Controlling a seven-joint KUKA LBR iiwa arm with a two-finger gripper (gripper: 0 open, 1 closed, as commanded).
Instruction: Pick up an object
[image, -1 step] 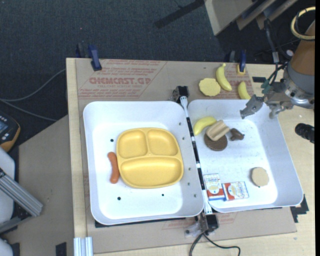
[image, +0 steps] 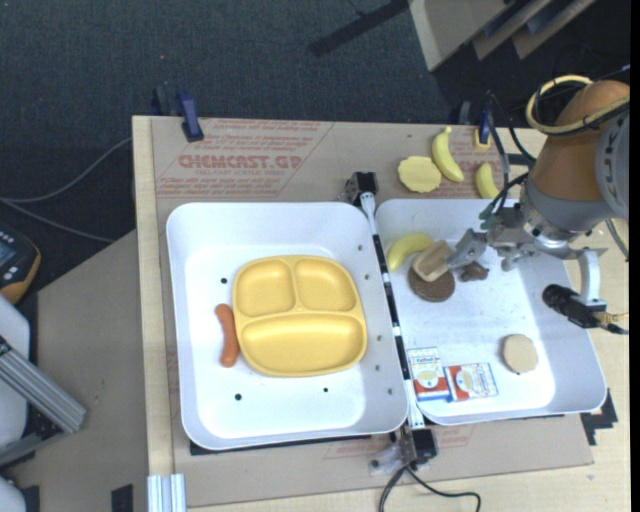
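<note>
You've got the arm (image: 575, 160) coming in over the right bin's (image: 560, 395) far right corner. Gripper (image: 462, 258) is low in that bin's far left part, right at a tan block (image: 432, 261) that sits tilted on a brown disc (image: 433, 287). Fingers: can't tell if they're apart or clamped, too dark and cluttered there. Block looks touching the gripper tip, but you can't confirm it's between anything.

A banana (image: 406, 248) lies just beside the block, toward the bin's far left corner. Near edge of the right bin: a small carton (image: 451, 380) lying flat at the near left corner, a round cookie (image: 519, 353) further right.

Left bin (image: 200, 300): yellow divided plate (image: 298, 315) in the middle, a sausage (image: 228, 334) touching or just off its left rim.

On the bench (image: 260, 160) past the right bin's far edge: a yellow slice (image: 419, 174) and two bananas (image: 448, 155).
</note>
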